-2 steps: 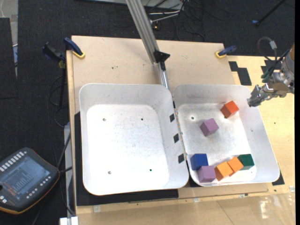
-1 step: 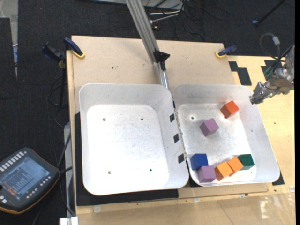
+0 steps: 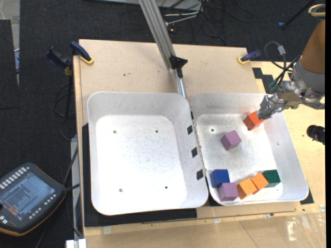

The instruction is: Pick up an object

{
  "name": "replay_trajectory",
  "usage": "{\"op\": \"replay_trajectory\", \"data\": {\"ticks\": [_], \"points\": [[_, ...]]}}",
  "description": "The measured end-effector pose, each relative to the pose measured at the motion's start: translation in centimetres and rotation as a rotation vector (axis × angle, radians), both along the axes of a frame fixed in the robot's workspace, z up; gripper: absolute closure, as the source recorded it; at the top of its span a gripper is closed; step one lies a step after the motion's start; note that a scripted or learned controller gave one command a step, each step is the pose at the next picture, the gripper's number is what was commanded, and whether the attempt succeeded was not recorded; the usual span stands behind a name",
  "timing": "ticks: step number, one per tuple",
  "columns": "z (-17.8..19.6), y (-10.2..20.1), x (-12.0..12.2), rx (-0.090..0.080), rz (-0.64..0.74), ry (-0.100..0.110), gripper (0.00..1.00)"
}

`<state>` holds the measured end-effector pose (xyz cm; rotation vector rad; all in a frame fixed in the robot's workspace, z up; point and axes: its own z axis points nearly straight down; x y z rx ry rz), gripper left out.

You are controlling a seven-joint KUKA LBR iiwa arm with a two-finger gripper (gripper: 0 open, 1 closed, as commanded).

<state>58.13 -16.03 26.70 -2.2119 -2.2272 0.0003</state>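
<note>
My gripper (image 3: 259, 116) hangs over the back right part of the right bin (image 3: 289, 154). A small orange block (image 3: 252, 121) sits between its fingertips, tilted and held a little above the bin floor. A purple block (image 3: 230, 139) lies on the floor just left of and in front of the gripper. Along the bin's front edge lie a blue block (image 3: 220, 177), a second purple block (image 3: 227, 191), a second orange block (image 3: 249, 185) and a green block (image 3: 270, 177).
The left bin (image 3: 103, 138) stands beside the right one, their rims meeting in the middle. A slanted metal pole (image 3: 158, 27) reaches down to the bins' back junction. A teach pendant (image 3: 26, 195) lies off the bench at the lower left.
</note>
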Motion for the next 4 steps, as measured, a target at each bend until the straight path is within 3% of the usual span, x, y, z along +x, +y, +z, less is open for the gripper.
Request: {"op": "replay_trajectory", "data": {"ticks": [2, 3, 4], "points": [[-0.7, 10.4, 1.6, -0.001, 0.001, -0.002, 1.00], [-0.7, 15.0, 1.5, -0.001, 0.001, -0.001, 1.00], [-1.5, 20.5, -0.1, 0.000, 0.001, 0.000, 1.00]]}}
